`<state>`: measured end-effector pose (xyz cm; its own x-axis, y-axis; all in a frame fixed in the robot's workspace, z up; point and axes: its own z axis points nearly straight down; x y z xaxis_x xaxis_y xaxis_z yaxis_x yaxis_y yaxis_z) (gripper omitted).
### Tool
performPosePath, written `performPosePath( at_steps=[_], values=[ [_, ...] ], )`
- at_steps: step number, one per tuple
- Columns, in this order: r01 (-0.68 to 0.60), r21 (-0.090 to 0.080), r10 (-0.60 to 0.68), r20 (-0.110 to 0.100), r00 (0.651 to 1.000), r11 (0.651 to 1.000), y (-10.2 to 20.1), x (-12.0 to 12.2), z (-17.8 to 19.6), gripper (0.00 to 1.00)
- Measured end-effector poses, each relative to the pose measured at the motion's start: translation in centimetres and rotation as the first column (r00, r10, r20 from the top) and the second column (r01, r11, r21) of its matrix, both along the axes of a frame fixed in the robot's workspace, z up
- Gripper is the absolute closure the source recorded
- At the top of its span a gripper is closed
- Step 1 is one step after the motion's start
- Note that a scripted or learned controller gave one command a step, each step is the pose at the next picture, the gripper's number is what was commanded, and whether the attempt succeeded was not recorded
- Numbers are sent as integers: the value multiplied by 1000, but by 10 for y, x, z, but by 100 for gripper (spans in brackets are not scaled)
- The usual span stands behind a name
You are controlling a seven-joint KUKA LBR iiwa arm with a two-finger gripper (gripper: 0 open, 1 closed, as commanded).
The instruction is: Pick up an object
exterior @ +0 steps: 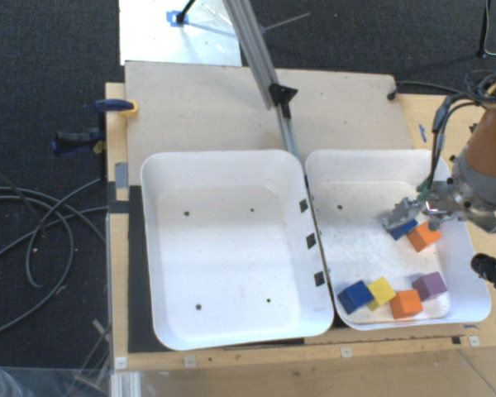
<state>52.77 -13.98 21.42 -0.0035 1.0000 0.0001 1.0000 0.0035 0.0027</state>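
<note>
The gripper, fingers' spread impossible to tell, sits over a small blue block with an orange block just beside: likely light, rigid, best pinched across flat opposite faces

White bins, blue, yellow, orange and purple blocks, grey arm's orange band.

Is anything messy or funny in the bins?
Nothing looks broken or spilled. The blocks sit jumbled at odd angles in the right bin, and a blue block and orange block lie right by the end effector.
</note>
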Motion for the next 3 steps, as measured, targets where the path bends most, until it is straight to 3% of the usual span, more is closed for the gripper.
performPosePath(
  at_steps=[1, 2, 3],
  values=[
    [6, -2, -6, -6, 1000, 1000, -67, 23, -85, 0],
    [-1, -2, 1, 2, 1000, 1000, -64, 25, -70, 100],
    [-1, -2, 1, 2, 1000, 1000, -64, 25, -70, 0]
  ],
)
